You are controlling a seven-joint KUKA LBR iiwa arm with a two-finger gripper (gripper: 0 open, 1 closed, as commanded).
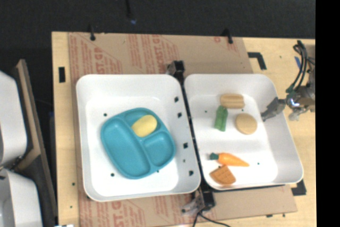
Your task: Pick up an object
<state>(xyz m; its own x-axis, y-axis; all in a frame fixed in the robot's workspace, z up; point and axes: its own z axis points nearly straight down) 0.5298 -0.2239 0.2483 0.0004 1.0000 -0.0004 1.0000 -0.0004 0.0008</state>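
The right bin (pixel 276 167) holds a tan cylinder (pixel 232 100), a green piece (pixel 221 118), a round tan disc (pixel 246 124), an orange carrot (pixel 232 159) and an orange wedge (pixel 222 176). My gripper (pixel 272 109) pokes in over this bin's right rim, just right of the tan disc and apart from it. Nothing shows in its grasp. In the left bin (pixel 90 114) lies a blue divided plate (pixel 127 154) with a yellow lump (pixel 144 125) in its upper compartment.
Both bins rest on a cardboard-covered bench (pixel 122 53). A black divider strip (pixel 185 114) runs between them. Cables hang by the arm (pixel 302 97) at the right. White shapes stand off the bench at the far left.
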